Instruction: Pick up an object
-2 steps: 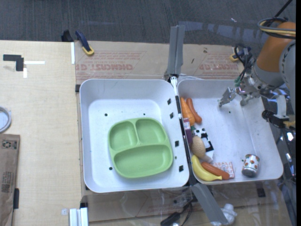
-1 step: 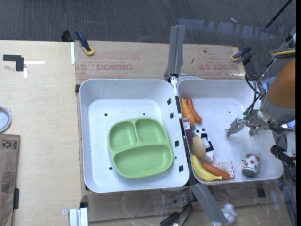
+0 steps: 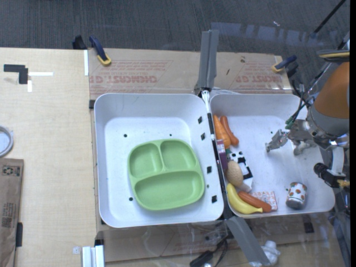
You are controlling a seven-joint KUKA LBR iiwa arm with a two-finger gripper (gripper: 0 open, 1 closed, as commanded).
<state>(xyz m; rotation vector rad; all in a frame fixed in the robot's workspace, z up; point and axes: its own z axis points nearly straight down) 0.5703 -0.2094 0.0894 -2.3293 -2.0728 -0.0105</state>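
Two shallow white bins sit side by side on the bench, sharing a middle wall. The left bin (image 3: 105, 149) carries one thing, a green divided plate (image 3: 166, 174) with three compartments, lying flat near the bin's centre and a little toward its front edge, likely parked there as something that is not meant to be grabbed now. The right bin (image 3: 267, 107) carries the loose things, and nearly all of them are crowded against its left wall, probably pushed or dropped there, which leaves the floor's middle bare. Counted along that wall from back to front: one pair of orange carrots (image 3: 223, 131) lying lengthwise, one dark slim packet (image 3: 222, 154) beside the wall, one black-and-white patterned card (image 3: 241, 164), one pale egg-shaped lump (image 3: 235, 174), one yellow banana (image 3: 238, 202) curving into the front left corner, one more orange carrot (image 3: 257, 201) resting against it, and one small printed packet (image 3: 267, 196) just beside that. Apart from the crowd, one small spotted cup (image 3: 296, 195) lies near the front right corner. The gripper (image 3: 276, 143) hangs over the bare floor near the right edge, well apart from the crowded wall, with nothing between its fingers; whether they are parted or closed I cannot tell. The cup looks like the nearest candidate for picking.
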